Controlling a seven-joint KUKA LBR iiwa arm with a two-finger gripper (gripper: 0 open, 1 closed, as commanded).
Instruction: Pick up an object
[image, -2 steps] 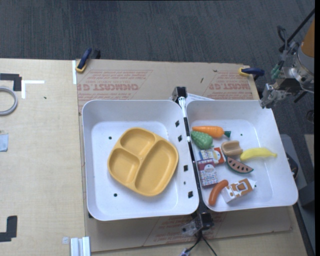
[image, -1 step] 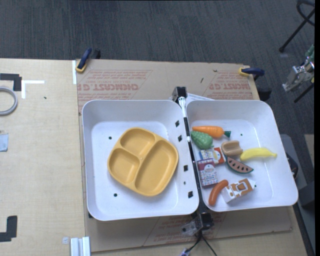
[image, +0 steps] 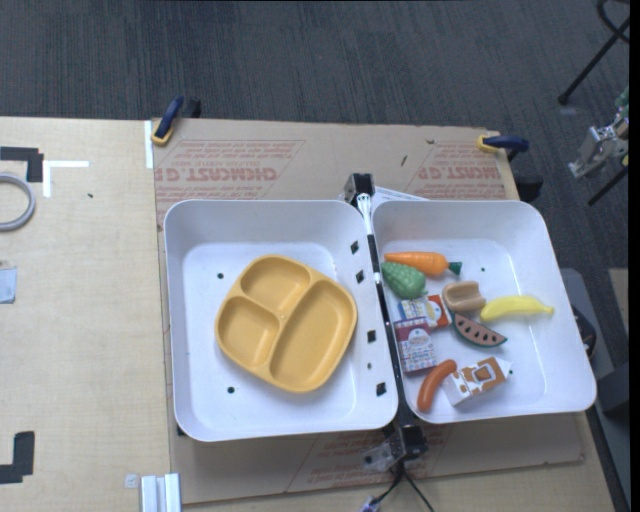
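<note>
So the yellow three-compartment plate (image: 287, 322) sat in the middle of the left bin (image: 190, 400), tilted a bit on the diagonal, and everything else was over in the right bin (image: 560, 390), right of the plate. Nearest the plate was a green leafy veggie toy (image: 404, 280) with a carrot (image: 418, 262) just above it. Below those, a small red carton (image: 415, 345) lay just past the divider from the plate, with a red sausage (image: 435, 384) lower down and a white-and-orange carton (image: 476, 380) beside that. Farther from the plate were a brown bread roll (image: 463, 295), a watermelon slice (image: 478, 331) and a banana (image: 516, 309) farthest out. The gripper (image: 600, 140) hung way off toward the upper right, well clear of the plate and outside both bins; couldn't tell how the jaws were set from this far.
</note>
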